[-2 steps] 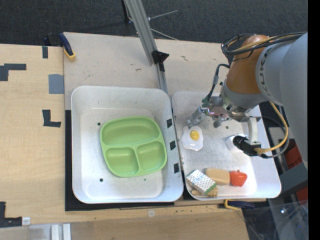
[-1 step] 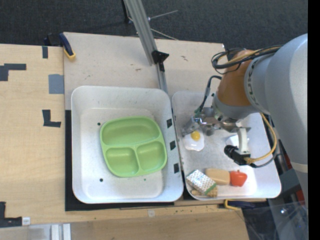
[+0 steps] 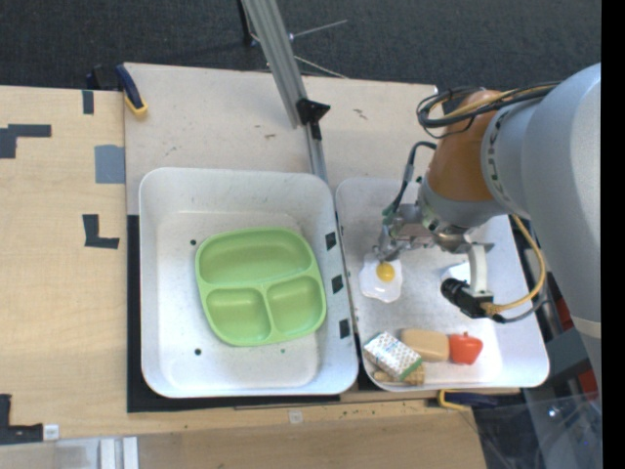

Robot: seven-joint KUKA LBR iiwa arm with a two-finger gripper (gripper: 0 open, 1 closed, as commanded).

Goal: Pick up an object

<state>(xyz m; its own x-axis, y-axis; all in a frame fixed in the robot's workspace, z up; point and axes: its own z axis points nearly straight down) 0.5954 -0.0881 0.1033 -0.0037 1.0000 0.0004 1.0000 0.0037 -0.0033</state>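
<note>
Camera view: the pincer [image 3: 391, 247] hangs just above the fried egg [image 3: 382, 277] in the right bin [image 3: 527, 360]; I cannot tell its opening. At five o'clock lie a wrapped snack [image 3: 394, 355], bread [image 3: 424, 344] and tomato [image 3: 466, 348]. Approach step, I judge; next, lower straight and close on the egg.

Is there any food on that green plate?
No, the green plate lies bare in the left bin; the toy foods sit in the right bin.

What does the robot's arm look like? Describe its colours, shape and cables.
The arm is thick, rounded and light grey, with an orange band above the wrist. Black and yellow cables loop over that band. The hand is small, dark and metallic, with a black fitting beside it.
</note>
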